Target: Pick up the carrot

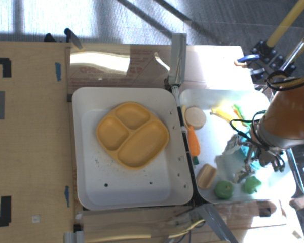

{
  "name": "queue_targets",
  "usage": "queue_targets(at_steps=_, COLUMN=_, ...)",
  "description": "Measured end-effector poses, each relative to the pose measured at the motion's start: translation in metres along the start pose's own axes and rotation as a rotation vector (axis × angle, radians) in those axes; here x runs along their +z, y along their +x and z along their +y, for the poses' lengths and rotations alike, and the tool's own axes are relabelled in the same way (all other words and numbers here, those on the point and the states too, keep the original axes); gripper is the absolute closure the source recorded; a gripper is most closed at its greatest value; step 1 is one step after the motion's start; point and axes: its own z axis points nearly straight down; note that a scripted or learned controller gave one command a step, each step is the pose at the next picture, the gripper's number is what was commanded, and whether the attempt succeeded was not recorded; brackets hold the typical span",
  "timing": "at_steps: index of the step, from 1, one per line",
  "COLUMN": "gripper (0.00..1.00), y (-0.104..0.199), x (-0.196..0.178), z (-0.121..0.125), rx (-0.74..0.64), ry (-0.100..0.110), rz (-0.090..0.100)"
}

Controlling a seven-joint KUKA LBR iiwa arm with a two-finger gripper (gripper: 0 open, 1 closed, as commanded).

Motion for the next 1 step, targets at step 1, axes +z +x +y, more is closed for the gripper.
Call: queue_targets(at_steps=1, gripper=0.0, y=-0.0514, x=-0.1655, z=0.003, rx=0.043, ry=0.004, rz=-0.005)
